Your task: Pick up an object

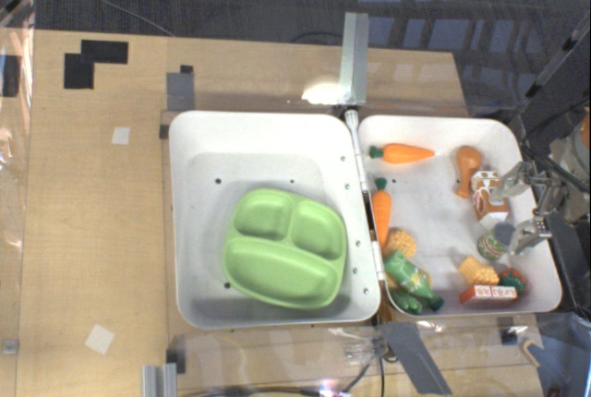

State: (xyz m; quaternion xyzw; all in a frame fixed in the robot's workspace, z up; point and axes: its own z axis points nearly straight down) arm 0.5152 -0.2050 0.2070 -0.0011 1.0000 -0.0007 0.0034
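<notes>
A: Camera view, looking down at a slant: what are the biggest things?

B: Two shallow white plastic bins sit side by side on a pale wooden bench (83, 229). The left bin (199, 201) holds a lime-green plastic plate (284, 247) with three compartments, lying flat near the middle.

A: And the right bin (434, 201)?

B: It holds small toy foods. An orange plastic carrot (403, 153) lies near the far edge; a second carrot (380, 212) lies along the divider. Below that are a yellow corn piece (400, 244) and a green leafy vegetable (412, 281). A brown drumstick-shaped piece (467, 168) lies toward the right, near a small printed carton (486, 192). A red flat box (489, 294) rests near the front corner, with a yellow wedge (477, 271) beside it.

A: Where is the gripper?

B: The silver two-finger gripper (526, 206) is at the bin's right rim, its fingers spread apart, nothing between them. A small round tin (493, 246) lies just beside the lower finger.
</notes>
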